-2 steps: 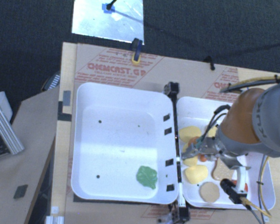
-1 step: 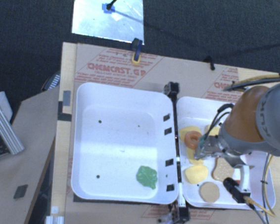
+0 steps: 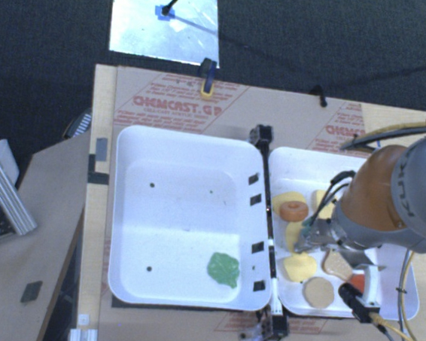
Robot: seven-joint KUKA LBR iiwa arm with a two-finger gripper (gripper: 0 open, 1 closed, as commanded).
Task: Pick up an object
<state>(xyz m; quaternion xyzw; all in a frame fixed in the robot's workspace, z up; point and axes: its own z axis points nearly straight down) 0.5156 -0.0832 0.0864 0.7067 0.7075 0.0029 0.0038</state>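
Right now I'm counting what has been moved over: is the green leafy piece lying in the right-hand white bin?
No, the green leafy piece lies in the left white bin, near its front right corner.

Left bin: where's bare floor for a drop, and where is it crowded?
Left bin is bare across its upper and middle floor and front-left corner; the green object sits front-right by the divider. Right bin is crowded: food pieces packed under the gripper.

Bright, even overhead light; bins [image 3: 192, 149] overexposed, slightly soft focus.
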